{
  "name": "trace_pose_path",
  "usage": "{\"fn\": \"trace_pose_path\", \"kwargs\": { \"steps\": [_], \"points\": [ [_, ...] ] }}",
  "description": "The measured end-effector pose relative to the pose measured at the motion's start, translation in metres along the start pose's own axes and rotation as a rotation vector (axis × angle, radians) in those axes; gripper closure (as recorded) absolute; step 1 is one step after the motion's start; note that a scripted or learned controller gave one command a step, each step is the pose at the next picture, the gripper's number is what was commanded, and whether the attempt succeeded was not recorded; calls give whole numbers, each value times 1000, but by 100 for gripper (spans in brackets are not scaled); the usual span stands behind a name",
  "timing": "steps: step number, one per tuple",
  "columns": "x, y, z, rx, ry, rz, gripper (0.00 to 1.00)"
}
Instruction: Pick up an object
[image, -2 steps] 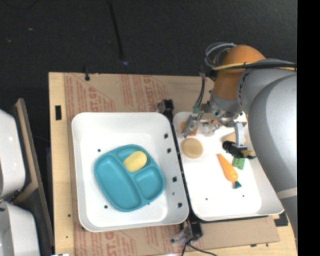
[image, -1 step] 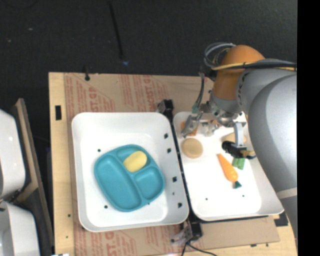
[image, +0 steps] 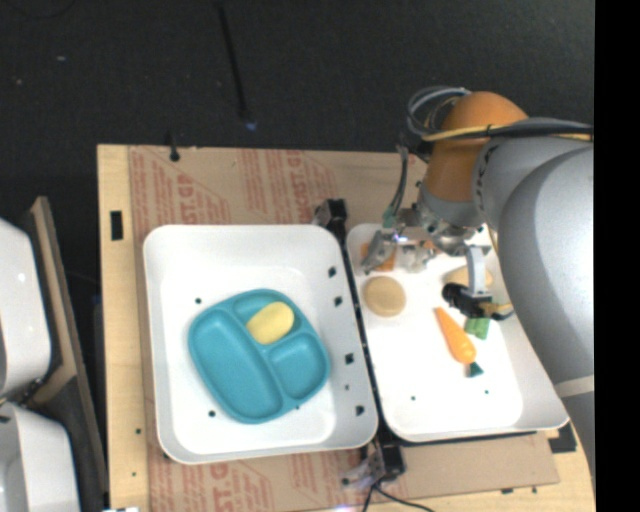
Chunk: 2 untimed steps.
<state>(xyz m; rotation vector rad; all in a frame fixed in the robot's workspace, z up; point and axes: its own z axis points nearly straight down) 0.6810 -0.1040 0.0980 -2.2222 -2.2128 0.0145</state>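
Note:
My gripper (image: 396, 252) hangs over the back left corner of the right bin (image: 440, 410), its fingers spread apart with nothing between them. Just in front of it, a round tan bun (image: 384, 296) lies on the bin floor. An orange carrot (image: 456, 338) with a green tip lies to the right of the bun, pointing toward the front. A small green piece (image: 479, 326) sits beside the carrot's upper end.
The left bin (image: 180, 270) holds a blue divided plate (image: 240, 370) with a yellow lump (image: 270, 322) in its back compartment. A pale object (image: 457, 275) is partly hidden behind the wrist. The arm covers the right bin's back right part.

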Motion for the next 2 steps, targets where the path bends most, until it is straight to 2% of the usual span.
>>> {"fn": "trace_pose_path", "kwargs": {
  "steps": [1, 2],
  "points": [
    [1, 0, -11, -1, 2, -1, 100],
    [44, -21, -130, -23, 3, -7, 100]
  ]
}}
